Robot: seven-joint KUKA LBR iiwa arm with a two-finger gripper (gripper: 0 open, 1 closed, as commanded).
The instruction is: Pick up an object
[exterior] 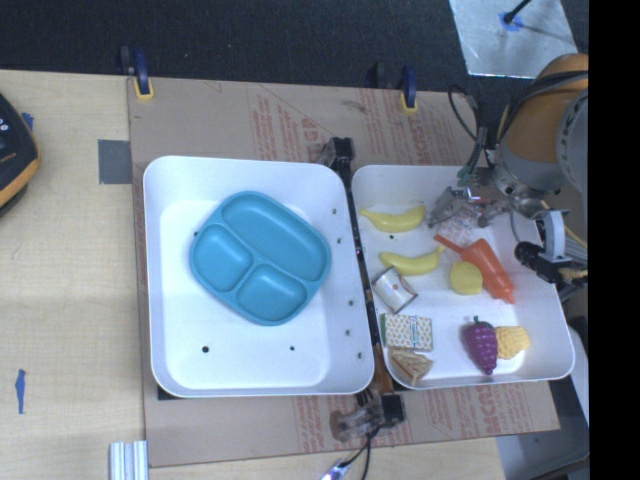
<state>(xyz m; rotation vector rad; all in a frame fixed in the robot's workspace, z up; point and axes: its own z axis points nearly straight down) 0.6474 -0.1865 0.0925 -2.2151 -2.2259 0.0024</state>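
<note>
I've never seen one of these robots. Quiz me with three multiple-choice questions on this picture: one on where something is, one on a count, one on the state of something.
1. Where is the blue plate?
A. left bin
B. right bin
C. on the bench

2. How many bananas are there?
A. one
B. two
C. four

3. How does the carrot lie?
A. standing upright
B. on the blue plate
C. flat on the bin floor

Answers:
1 A: the plate sits in the left bin.
2 B: one banana lies above another in the right bin.
3 C: it lies flat beside the yellow lemon, below the gripper.
</note>
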